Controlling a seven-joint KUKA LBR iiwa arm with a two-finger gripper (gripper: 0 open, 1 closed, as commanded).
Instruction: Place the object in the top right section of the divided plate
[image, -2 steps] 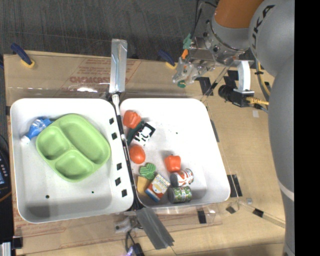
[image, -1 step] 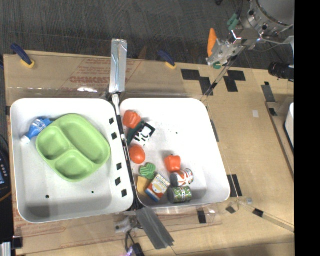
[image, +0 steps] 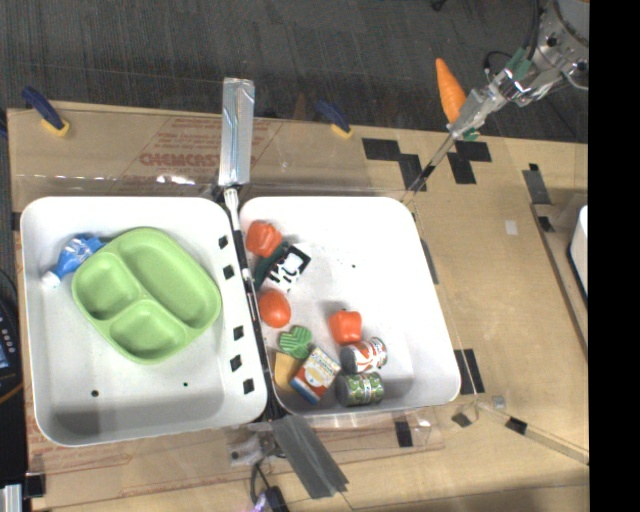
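Your claw (image: 485, 105) sits far from the green divided plate (image: 150, 295), off toward the upper right and beyond the bench's far edge. You cannot tell from this view whether it is clenched or released. An orange carrot (image: 450, 88) stands tip-up just on the plate-ward side of the claw, close against it. You cannot tell if the two touch, or if the carrot is gripped.

The right bin (image: 400, 270) lies between the claw and the plate. It holds a cluster of small things on the side nearest the plate: three orange-red pieces (image: 263, 238), a black-and-white card (image: 288, 268), a red-and-white can (image: 370, 353), a dark green can (image: 360, 388) and a small printed box (image: 318, 372).

The plate itself rests in the left bin (image: 130, 400), tilted so its two smaller sections face the upper left. All three sections show bare green. A blue object (image: 78, 252) touches the plate's upper left rim.
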